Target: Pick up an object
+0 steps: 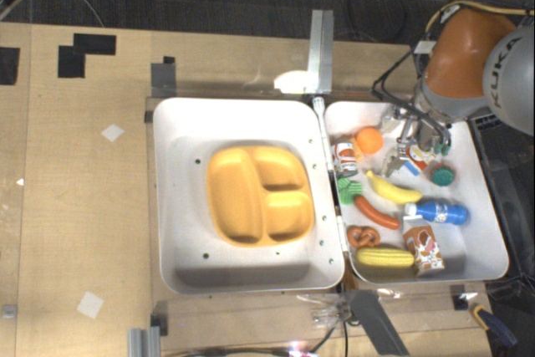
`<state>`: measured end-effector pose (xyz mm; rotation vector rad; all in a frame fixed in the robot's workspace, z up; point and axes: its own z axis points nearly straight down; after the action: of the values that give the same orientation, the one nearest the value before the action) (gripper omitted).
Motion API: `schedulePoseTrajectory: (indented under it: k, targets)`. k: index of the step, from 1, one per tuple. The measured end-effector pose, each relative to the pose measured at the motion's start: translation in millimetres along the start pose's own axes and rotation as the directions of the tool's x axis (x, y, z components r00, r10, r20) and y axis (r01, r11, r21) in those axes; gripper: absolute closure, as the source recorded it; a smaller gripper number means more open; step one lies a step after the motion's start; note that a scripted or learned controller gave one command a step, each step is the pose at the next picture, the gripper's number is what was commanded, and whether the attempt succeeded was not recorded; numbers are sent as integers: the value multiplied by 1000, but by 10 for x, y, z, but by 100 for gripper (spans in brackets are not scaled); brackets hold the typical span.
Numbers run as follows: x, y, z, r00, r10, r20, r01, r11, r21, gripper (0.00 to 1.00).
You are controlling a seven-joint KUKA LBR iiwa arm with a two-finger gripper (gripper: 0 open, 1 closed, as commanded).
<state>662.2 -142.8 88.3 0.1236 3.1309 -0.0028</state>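
The arm's jaws point(415, 145), their state impossible to tell, hang over crowded toys; an orange ball point(368, 140) and banana point(391, 188) close beside could be knocked aside.

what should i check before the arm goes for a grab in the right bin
1. Gripper over the right bin: ok, it hangs above the bin's far side.
2. Something between the fingers already: cannot tell, the view is too small there.
3. Target close under it: ok, the orange ball and the teal round toy lie to either side.
4. Crowding: not ok, the banana, the blue bottle and the hot dog lie packed together.
5. Left bin: ok, the yellow tray sits away from the arm.
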Motion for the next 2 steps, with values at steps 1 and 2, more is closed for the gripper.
schedulePoseTrajectory:
  k: [1, 2]
  targets:
    - [5, 253, -4, 992, 129, -12, -129, 992, 5, 0]
    - [10, 265, -4, 962, 272, -20, -272, 962, -2, 0]
